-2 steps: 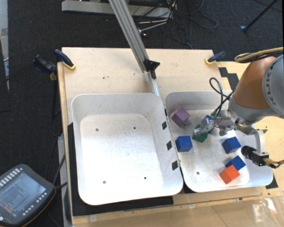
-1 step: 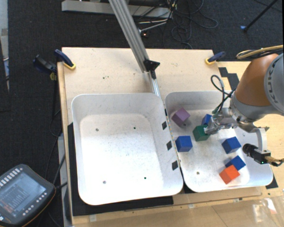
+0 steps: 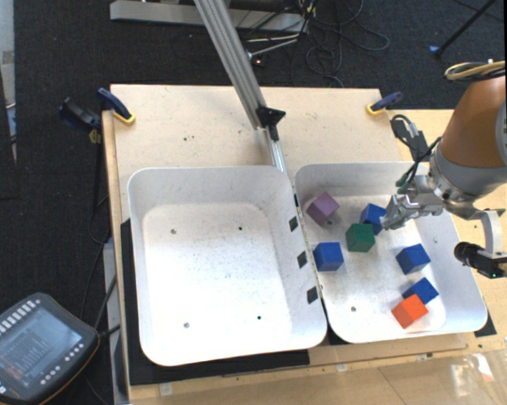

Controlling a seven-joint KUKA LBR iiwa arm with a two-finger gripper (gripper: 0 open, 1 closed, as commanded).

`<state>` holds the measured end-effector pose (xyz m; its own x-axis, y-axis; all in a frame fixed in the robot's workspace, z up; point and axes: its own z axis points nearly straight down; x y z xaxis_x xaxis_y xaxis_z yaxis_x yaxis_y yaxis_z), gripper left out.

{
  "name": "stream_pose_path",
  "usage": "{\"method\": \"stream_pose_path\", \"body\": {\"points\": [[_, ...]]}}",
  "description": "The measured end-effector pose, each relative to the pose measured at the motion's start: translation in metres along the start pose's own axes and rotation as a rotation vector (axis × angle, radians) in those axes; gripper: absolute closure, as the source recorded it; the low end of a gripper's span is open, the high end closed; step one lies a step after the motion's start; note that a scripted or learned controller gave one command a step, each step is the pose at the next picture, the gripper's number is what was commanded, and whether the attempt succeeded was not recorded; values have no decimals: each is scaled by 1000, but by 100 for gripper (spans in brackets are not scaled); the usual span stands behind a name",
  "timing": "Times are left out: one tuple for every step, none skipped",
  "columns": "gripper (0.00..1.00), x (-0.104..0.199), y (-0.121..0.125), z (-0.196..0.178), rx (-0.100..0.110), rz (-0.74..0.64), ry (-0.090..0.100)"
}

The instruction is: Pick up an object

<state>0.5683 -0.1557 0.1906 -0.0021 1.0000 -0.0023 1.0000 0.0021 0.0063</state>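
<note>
The right bin (image 3: 457, 315) holds several small blocks: a purple one (image 3: 323, 207), a green one (image 3: 360, 236), a blue one (image 3: 328, 255) near the divider, a blue one (image 3: 373, 215) behind the green, another blue one (image 3: 412, 257), and an orange block (image 3: 409, 310) with a blue one (image 3: 423, 290) touching it. My gripper (image 3: 393, 216) reaches in from the right and hangs just right of the blue block behind the green one. Nothing shows between its fingers.
The left bin (image 3: 158, 325) sits beside the right one, their walls meeting at the middle. A slanted metal rod (image 3: 236, 61) crosses the back of the bench. Clamps (image 3: 115, 104) sit at the bench's back corners. A teach pendant (image 3: 34, 350) lies at the lower left.
</note>
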Motion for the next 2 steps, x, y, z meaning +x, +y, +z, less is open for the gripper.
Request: {"method": "stream_pose_path", "body": {"points": [[100,0,2,-44,0,-1,0],[100,49,-14,-34,8,-5,4]]}}
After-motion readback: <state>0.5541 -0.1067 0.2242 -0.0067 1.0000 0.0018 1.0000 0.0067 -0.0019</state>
